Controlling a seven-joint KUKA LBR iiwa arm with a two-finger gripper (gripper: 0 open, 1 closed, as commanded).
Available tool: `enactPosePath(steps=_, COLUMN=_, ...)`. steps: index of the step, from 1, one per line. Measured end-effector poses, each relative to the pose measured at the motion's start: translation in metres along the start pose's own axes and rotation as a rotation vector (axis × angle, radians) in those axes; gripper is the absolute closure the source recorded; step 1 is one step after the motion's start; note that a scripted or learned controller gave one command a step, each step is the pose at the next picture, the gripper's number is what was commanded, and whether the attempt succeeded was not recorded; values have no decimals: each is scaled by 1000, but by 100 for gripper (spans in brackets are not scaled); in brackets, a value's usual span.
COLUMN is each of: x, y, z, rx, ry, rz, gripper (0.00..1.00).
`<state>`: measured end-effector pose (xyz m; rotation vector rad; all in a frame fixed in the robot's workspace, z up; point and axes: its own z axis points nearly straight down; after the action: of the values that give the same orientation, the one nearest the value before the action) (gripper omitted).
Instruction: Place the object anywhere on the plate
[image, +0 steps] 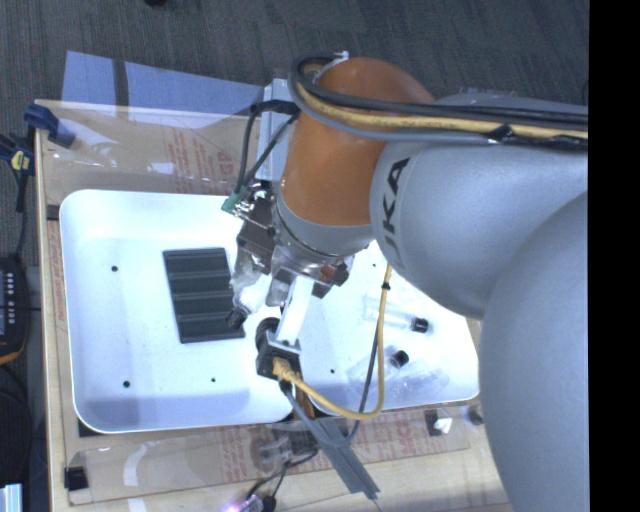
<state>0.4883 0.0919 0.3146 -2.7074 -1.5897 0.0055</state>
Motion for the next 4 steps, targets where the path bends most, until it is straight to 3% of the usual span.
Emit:
enactPosePath(steps=1, x=80, y=8, z=42, rx=2, ry=-2, rz=275, gripper=100)
enactPosePath(steps=2, x=11, y=56, z=125, rx=4, ry=-4, rz=359, gripper=100)
enactPosePath(steps=3, x=-29, y=125, z=124, rx=3, ry=-1, rz=611, gripper=100)
enactPosePath(steps=4, x=41, y=150, z=75, rx=0, ry=3, rz=814, gripper=100)
